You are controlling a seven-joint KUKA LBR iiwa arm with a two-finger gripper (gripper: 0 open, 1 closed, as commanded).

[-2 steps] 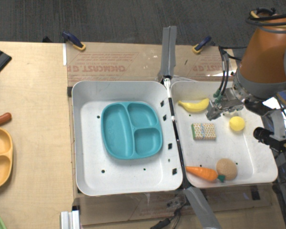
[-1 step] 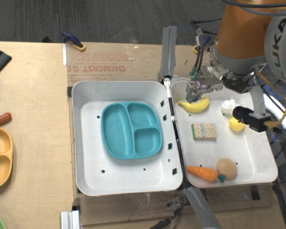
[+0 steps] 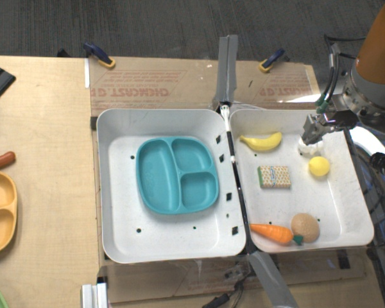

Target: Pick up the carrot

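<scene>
The bench (image 3: 45,101) carries 2 white bins side by side. The left bin (image 3: 115,172) contains 1 teal divided plate (image 3: 178,174).

The right bin (image 3: 346,197) contains 5 visible items. The carrot (image 3: 272,233) lies at the near edge, orange body pointing left, green end to the right, touching or just beside a tan round object (image 3: 305,226). A banana (image 3: 262,141) lies at the far left of this bin. A small speckled block (image 3: 274,176) sits near the centre. A yellow ball (image 3: 319,166) sits right of the block, just below a white object (image 3: 310,149).

The arm enters from the right. The claw (image 3: 313,130) is positioned over the far right part of the right bin, directly above the white object and well apart from the carrot. Opening width of the claw cannot be determined, and no item is seen held in it.

A sheet of cardboard (image 3: 199,85) lies behind both bins.
</scene>
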